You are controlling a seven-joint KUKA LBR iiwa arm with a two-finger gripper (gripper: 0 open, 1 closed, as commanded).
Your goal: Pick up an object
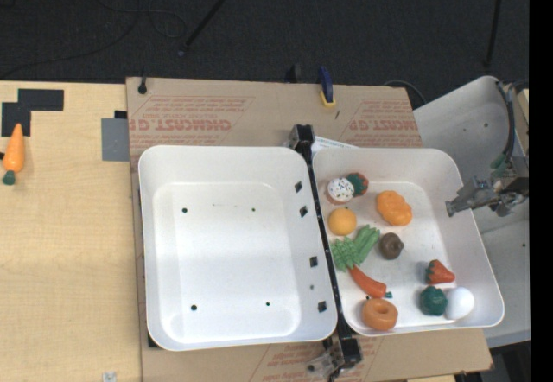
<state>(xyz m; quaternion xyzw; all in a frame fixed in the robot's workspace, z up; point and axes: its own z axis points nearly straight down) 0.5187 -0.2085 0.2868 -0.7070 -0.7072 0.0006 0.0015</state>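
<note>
I see the arm coming in from the right, its grey body sitting outside the right bin (471, 199) and its claw (456, 204) reaching to that bin's right rim, roughly level with the orange lump. The claw sits low and points left toward the bin, with nothing between its tips; whether it is released or clenched I cannot tell at this size.

The right bin holds all the candidates. Taking the small orange ball (342, 221) as my landmark: a white-and-red speckled piece (345, 188) lies just behind it, an orange lump (394, 207) to its right, a brown round piece (390, 245) further right and nearer me, green leaves (354, 247) just in front, then a red-orange carrot (368, 282) and an orange ring (379, 314) beyond those. A red pepper (439, 271), a dark green piece (433, 300) and a white ball (460, 302) sit in the near right corner.

The left bin (225, 242) lies beside it. Far left on the worktop (69, 285) rests 1 orange carrot (13, 154).
</note>
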